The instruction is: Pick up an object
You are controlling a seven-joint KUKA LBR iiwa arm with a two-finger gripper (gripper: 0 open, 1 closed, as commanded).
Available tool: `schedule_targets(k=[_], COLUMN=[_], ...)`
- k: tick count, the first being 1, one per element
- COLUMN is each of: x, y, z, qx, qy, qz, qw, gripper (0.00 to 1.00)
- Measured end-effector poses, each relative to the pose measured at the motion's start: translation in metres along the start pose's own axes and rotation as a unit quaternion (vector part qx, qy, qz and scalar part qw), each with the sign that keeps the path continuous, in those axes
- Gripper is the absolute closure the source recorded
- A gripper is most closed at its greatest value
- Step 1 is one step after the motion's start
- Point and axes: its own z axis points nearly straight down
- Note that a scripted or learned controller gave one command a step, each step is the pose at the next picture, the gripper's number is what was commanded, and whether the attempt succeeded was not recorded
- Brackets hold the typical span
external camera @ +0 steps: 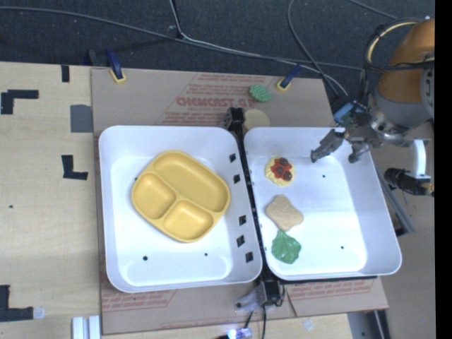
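In the right bin (353, 210) lie three small food toys along its left side: a yellow round piece with red topping (280, 170), a tan bread-like piece (284, 212) and a green leafy piece (286, 248). My gripper (337, 149) hangs over the bin's upper right part, open, with its two dark fingers spread and nothing between them. It is to the right of the yellow-and-red piece and apart from it.
The left bin (120, 189) holds a yellow divided plate (181, 195). A green waffle-like toy (260, 92) lies on the cardboard behind the bins. Blue-and-yellow clamps (114, 69) hold the cardboard. Cables run across the dark floor behind.
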Motion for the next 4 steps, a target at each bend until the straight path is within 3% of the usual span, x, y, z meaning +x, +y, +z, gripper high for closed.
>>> schedule_targets(k=[1, 3, 4], x=[0.000, 0.012, 0.013], y=[0.003, 0.001, 0.002], z=[-0.008, 0.104, 0.120], qx=[-0.007, -0.004, -0.006], qy=[-0.001, -0.001, -0.002], qz=[-0.002, -0.002, -0.002], qw=[1.0000, 1.0000, 1.0000], gripper=[0.00, 0.00, 0.00])
